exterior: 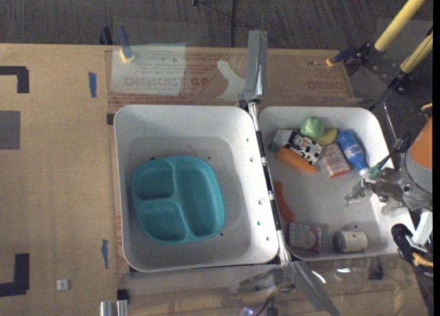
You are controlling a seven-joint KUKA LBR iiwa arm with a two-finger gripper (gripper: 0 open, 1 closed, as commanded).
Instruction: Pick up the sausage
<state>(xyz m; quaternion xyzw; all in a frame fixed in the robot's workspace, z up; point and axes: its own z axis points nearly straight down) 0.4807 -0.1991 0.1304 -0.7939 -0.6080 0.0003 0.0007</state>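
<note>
The sausage (282,202) is a thin dark-red stick lying along the left wall of the right bin (323,205). My gripper (364,189) hangs over the right side of that bin, just below the blue bottle (352,150). It is well to the right of the sausage, and bare bin floor lies between them. I see nothing held in it.
Across the right bin's far side lie a green fruit (313,127), a black-and-white carton (302,146), an orange carrot (297,161) and a pink box (335,160). Near its front are a pinkish packet (304,237) and a grey can (350,240). The left bin (137,129) holds a teal divided plate (177,198).
</note>
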